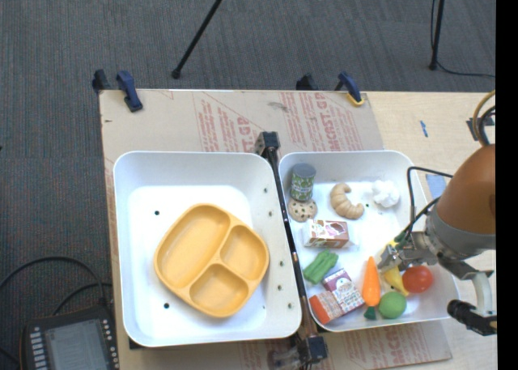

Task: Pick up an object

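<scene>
The right bin (pixel 402 161) holds several toy foods. Among them are a croissant (pixel 346 200), a small can (pixel 303 182), a cookie (pixel 301 210), a milk carton (pixel 329 233) and a green pod (pixel 320 266). An orange carrot (pixel 371 281), a red tomato (pixel 417 279), a yellow piece (pixel 394 280) and a green lime (pixel 392 304) crowd the bin's near right corner. My gripper (pixel 399 257) hangs low over that corner, just above the yellow piece and between carrot and tomato. Nothing can be seen held.
The left bin (pixel 129 198) carries a yellow three-part plate (pixel 212 258). A red-and-white box (pixel 339 292) lies at the right bin's front edge, and a white crumpled item (pixel 386 193) sits near its back. Clamps (pixel 128 90) grip the board's far edge.
</scene>
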Robot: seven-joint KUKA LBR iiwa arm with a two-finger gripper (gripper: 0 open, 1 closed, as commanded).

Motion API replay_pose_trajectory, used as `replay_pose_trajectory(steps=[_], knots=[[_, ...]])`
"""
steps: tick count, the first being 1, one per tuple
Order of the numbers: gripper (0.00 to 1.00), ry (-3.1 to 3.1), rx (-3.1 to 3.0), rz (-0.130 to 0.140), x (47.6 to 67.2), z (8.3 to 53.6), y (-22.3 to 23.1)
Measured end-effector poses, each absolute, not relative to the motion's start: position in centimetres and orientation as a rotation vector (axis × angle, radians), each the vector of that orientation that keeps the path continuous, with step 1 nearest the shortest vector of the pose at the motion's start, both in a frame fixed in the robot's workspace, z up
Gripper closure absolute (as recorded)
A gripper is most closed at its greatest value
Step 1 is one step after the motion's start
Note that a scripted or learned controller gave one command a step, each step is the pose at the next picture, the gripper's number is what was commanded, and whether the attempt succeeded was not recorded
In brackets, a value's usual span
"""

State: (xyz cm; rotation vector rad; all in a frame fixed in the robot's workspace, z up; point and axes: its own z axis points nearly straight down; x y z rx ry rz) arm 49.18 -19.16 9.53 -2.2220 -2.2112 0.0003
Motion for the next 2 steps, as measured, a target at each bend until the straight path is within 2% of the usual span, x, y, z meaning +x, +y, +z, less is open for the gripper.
replay_pose_trajectory(steps=[1,2], knots=[[1.00,-2.221,-2.219,0.000,52.0,12.2,-19.3],[1.00,-2.226,-2.216,-0.002,56.9,20.0,-12.1]])
